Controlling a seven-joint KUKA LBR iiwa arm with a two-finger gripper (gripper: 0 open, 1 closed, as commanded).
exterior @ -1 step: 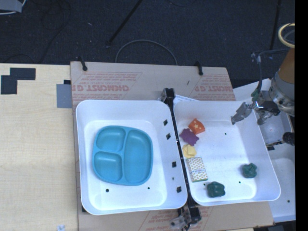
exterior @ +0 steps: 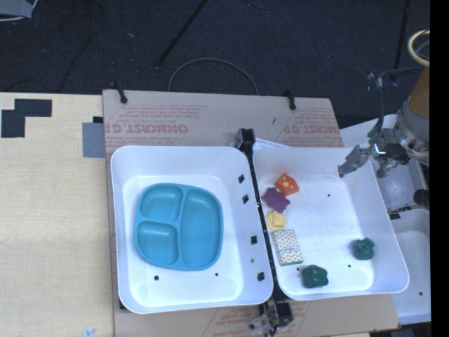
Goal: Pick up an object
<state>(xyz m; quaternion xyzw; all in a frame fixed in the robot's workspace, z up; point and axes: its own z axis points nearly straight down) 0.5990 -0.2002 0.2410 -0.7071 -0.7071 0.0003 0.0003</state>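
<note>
The right bin holds several small objects. An orange-red piece, a purple piece and a yellow piece cluster near its left wall. Below them lies a small patterned box. A dark green lump sits by the front wall, and a teal lump lies toward the right. My gripper hangs over the bin's upper right corner, well away from all of them. It is open and nothing is between its fingers.
The left bin holds a blue divided plate. A black divider runs between the two bins. Cardboard lies under them, with a wooden bench surface to the left and dark floor behind.
</note>
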